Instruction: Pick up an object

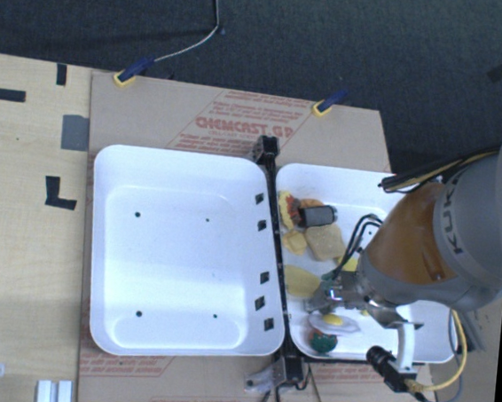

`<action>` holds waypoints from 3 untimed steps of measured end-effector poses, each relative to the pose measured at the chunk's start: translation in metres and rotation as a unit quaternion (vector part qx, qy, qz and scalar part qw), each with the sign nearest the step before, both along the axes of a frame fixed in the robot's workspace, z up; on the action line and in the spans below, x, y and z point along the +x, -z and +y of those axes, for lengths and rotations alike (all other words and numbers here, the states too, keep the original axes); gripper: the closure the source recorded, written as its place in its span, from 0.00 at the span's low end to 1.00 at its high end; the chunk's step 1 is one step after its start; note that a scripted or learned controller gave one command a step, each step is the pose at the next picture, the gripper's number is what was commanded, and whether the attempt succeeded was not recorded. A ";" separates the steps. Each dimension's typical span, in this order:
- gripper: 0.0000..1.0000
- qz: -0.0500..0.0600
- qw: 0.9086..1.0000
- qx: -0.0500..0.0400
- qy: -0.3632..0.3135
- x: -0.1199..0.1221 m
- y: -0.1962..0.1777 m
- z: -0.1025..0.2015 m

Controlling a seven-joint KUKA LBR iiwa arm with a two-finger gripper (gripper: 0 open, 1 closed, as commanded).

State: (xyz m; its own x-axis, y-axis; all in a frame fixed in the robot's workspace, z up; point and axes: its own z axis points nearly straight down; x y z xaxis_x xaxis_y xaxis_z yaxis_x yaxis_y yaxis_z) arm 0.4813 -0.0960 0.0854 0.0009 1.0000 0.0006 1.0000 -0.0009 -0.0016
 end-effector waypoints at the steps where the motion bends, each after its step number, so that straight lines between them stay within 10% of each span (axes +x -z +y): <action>1: 1.00 -0.003 1.000 0.001 -0.005 0.003 -0.104 0.066; 2: 1.00 -0.006 1.000 0.000 -0.006 0.088 -0.176 0.130; 3: 1.00 -0.009 1.000 0.000 -0.002 0.067 -0.345 0.118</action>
